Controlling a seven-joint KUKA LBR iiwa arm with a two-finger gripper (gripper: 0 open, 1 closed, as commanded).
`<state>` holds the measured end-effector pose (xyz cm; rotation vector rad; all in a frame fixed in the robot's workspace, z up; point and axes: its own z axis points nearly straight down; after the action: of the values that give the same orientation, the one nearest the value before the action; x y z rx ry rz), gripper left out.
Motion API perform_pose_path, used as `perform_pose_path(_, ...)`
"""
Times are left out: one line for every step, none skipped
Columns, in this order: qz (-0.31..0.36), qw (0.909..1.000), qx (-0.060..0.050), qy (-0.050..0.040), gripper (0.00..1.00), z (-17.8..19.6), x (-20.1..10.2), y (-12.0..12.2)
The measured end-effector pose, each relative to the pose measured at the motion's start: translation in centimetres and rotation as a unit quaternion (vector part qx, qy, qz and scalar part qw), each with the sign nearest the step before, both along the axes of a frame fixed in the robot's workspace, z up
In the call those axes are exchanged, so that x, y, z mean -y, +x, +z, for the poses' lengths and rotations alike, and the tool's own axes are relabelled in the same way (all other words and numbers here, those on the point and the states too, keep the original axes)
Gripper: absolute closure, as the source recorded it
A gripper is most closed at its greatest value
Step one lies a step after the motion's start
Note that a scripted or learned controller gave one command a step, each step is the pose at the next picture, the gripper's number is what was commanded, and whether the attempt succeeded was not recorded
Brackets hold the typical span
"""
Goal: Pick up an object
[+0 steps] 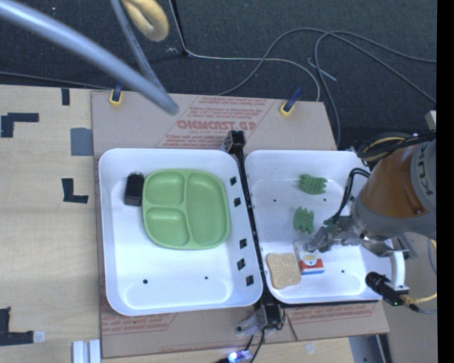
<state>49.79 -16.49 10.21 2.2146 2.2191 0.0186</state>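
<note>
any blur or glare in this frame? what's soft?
Camera view: the grey bar across the top left is badly out of focus, as is the tan blob by it; the left bin and green tray are fairly sharp; the whole frame is low-res; the tool is small and smeared; no strong glare.

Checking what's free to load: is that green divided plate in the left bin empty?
Empty: all three compartments of the green divided plate show bare green.

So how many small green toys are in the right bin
2. One green toy lies near the back of the right bin, the other green toy nearer the middle. The arm covers part of the bin, so more may be hidden.
</note>
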Motion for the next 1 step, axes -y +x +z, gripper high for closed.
perform_pose_path(0.0,1.0,-0.005,-0.0023,1.0,4.47,-0.51,-0.42)
